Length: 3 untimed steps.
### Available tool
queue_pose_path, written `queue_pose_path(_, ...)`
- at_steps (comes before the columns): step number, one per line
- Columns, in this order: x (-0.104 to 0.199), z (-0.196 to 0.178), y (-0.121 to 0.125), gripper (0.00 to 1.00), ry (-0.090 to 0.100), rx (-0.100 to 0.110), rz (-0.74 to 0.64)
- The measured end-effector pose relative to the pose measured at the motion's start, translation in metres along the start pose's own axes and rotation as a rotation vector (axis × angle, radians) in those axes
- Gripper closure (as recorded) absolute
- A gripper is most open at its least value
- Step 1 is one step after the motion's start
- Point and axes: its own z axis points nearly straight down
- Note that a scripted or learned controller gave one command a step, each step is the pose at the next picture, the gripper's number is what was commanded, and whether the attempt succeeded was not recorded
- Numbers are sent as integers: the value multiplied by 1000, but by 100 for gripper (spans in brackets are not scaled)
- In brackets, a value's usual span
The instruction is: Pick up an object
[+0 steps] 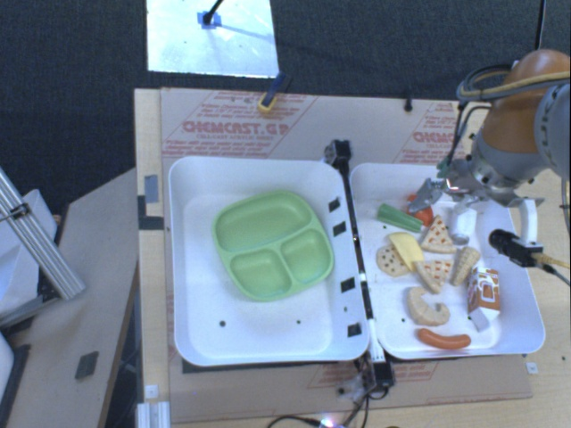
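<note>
Under my end effector (453, 205), in the right bin (533, 335), the toy foods lie close together; a red piece (422, 214) sits just beside it. If its fingers are spread, I cannot tell.

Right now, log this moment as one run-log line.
arm: over right bin | hand: above red piece, beside green stick | held: nothing seen | left bin: green tray

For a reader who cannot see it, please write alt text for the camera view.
A grey robot arm's claw hangs over the right white bin of toy food, near a green stick and a sausage. The left white bin holds a green divided tray.
</note>
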Motion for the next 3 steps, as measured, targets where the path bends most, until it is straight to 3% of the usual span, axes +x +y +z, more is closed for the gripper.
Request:
queue_pose_path(1, -6, 60, 1, 0, 0, -2, 2)
queue_pose_path(2, -6, 63, 6, 0, -4, -15, 0)
queue_pose_path(3, -9, 51, 8, 100, -11, -26, 0)
